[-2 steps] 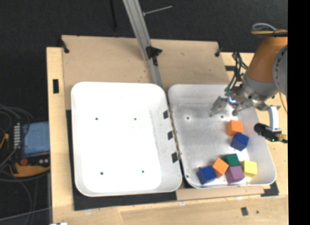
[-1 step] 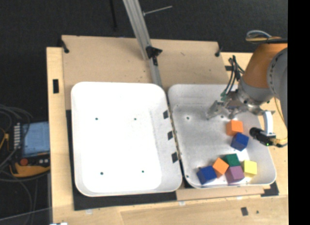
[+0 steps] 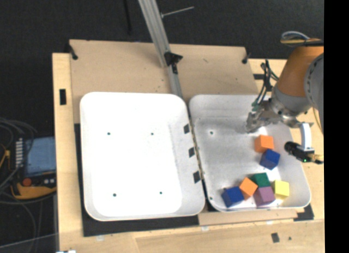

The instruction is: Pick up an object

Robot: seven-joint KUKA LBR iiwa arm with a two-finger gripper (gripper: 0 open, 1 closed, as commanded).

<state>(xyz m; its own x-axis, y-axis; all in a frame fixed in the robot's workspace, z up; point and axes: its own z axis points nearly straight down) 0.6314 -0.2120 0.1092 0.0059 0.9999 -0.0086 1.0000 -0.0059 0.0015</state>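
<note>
Just above the orange block (image 3: 265, 142) in the right bin (image 3: 218, 115), my gripper (image 3: 253, 122) hangs over bare floor, and whether it is spread or pressed together I cannot tell. If I descend from here, I judge I could miss the block or nudge it toward the blue block (image 3: 270, 159) just below it. It looks like a small, flat-faced cube, free of its neighbours on the gripper side.

The grey arm (image 3: 297, 85) reaches in from the right, orange band above the wrist, gripper (image 3: 252, 122) pointing down-left.

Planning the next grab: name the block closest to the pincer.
The orange block just below the pincer; the other orange one sits lower, in the cluster.
</note>
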